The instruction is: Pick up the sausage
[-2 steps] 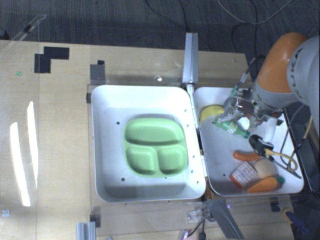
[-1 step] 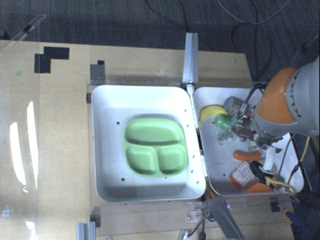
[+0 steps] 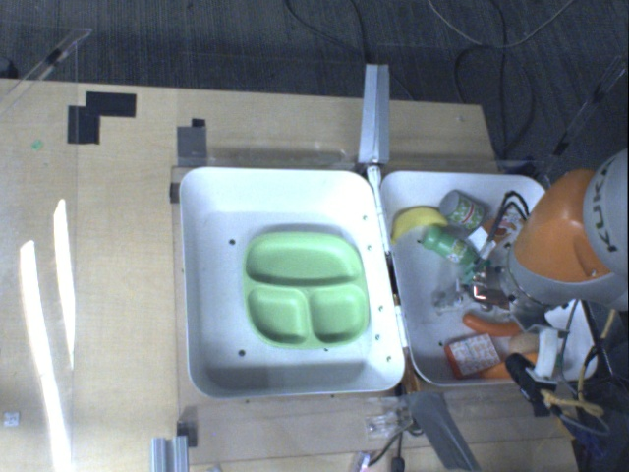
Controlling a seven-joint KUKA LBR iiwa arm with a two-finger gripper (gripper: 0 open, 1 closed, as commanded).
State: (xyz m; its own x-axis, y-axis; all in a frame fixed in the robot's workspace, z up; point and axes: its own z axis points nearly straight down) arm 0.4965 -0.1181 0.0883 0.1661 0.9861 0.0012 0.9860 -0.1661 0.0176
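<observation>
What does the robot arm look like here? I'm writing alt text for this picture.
The arm is bulky and rounded, grey with a broad orange band. Black cables loop beside its wrist. The claw is small, dark metal with a tiny red light on it.

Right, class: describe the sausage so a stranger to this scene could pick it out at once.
Start at the right-hand shallow white bin, the one the grey arm reaches into. Near its front lies a thin orange-red sausage, just behind a flat reddish packet. It is the only long, slim piece there; the neighbouring green bottle and metal can are bulkier.
</observation>
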